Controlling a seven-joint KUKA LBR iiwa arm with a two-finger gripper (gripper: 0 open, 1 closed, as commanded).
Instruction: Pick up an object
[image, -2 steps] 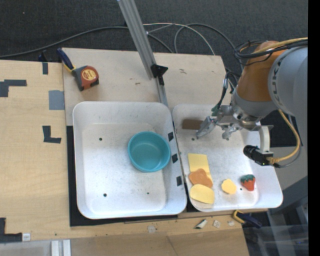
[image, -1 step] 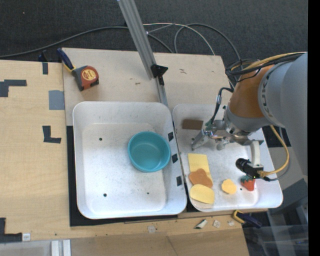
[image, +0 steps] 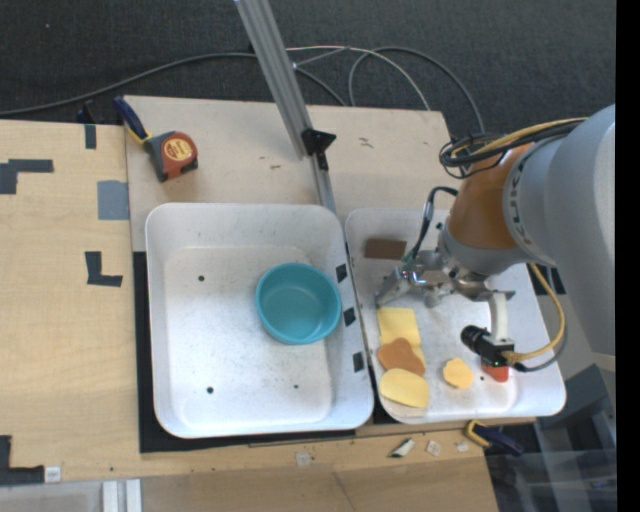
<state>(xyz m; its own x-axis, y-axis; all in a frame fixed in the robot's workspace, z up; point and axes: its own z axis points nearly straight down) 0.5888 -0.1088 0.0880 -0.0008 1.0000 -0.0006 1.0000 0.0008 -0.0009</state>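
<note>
Claw (image: 398, 285) low in right bin (image: 530, 400), above yellow block (image: 397, 324); I can't tell finger spread, wrist hides it. Nothing seen clamped. Below block: brown piece (image: 401, 355), yellow oval (image: 405, 388), small orange round (image: 458, 374). Brown block (image: 384, 248) near bin's top edge. Blue bowl (image: 297, 303) in left bin (image: 170, 320). Tape measure (image: 172, 152) on surface (image: 60, 200).

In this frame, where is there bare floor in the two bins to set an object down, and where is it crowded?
The left bin is mostly bare around the blue bowl: open floor to its left and toward the near edge. The right bin is crowded: yellow and orange pieces fill its left side, and the gripper hangs above them.
</note>
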